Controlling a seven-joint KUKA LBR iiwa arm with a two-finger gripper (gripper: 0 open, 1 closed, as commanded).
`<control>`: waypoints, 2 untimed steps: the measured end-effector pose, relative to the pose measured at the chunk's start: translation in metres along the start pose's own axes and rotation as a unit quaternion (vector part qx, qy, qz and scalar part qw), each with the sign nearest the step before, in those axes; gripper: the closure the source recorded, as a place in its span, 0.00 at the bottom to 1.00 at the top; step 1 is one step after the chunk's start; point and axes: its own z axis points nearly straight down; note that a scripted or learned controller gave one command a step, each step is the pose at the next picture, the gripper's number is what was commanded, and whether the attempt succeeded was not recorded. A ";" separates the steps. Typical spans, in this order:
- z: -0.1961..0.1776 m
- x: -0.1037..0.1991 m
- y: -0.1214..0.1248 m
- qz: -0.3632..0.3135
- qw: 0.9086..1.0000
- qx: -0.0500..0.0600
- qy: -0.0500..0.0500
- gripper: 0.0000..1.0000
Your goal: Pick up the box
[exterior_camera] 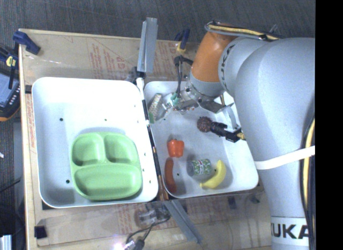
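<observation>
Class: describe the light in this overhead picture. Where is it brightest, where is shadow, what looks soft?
Camera view: light is even and diffuse; the left bin has the brightest floor, nearly washed out; faint shadow lies left of the green tray; the hand looks soft and cluttered.

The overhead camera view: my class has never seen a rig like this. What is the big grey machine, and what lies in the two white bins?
One camera looks down at a slant on a bench. The grey shape with the orange band is a robot arm reaching in from the right. Its gripper hangs over the right bin's far left corner, beside a small pale box. Whether it grips anything cannot be seen. The left bin holds a green divided tray. The right bin also holds a red pepper, a sausage, a patterned can and a banana.
</observation>
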 end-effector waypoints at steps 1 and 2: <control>0.000 0.013 0.007 0.077 0.997 -0.004 -0.005 0.00; -0.033 -0.045 -0.015 0.059 0.998 -0.020 0.000 0.00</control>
